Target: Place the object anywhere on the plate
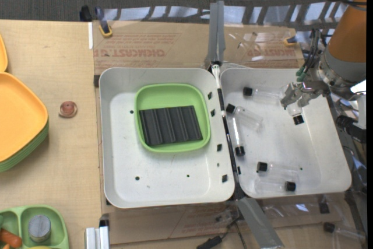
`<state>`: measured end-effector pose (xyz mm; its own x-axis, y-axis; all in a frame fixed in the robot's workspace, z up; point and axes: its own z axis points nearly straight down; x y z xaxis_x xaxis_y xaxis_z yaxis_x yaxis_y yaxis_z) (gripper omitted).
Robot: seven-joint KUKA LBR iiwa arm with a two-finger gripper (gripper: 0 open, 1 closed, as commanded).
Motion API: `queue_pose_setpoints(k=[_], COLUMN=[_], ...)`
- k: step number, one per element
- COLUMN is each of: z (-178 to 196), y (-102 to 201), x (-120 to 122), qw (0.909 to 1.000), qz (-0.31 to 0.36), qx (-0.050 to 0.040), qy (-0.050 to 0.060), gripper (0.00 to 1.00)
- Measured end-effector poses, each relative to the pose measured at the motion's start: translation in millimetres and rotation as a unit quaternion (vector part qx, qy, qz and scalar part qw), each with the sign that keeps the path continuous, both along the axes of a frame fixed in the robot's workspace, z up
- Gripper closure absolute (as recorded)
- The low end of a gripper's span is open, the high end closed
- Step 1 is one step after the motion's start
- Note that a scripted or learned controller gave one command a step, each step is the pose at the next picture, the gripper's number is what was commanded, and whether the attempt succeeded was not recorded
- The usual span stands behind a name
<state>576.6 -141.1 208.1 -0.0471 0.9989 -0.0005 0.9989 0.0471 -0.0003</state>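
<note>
Task not done, by the look of it: plate [172,93] in left bin [116,143] carries only dark ridged slab [171,125]. Clear tubes [239,134] with black caps lie scattered in right bin [326,166]. Gripper [297,97] hovers at far right of right bin; grip state: cannot tell. Pick and transfer remain.

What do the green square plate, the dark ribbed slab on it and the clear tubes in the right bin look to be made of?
Green square plate: likely matte plastic or melamine, with even colour and a soft sheen. Dark ribbed slab: probably rubber or foam, dull and grooved. Clear tubes with black caps: see-through glossy plastic, possibly glass.
</note>
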Motion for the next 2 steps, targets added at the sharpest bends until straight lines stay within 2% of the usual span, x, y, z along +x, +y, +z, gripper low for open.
queue_pose_setpoints(k=[1, 2], z=[0, 10], y=[0, -8], x=[0, -14], qw=[1.0000, 0.9882], qz=[0.000, -0.153], qx=[0.0000, -0.0007], qy=[0.000, 0.001], gripper=[0.00, 0.00])
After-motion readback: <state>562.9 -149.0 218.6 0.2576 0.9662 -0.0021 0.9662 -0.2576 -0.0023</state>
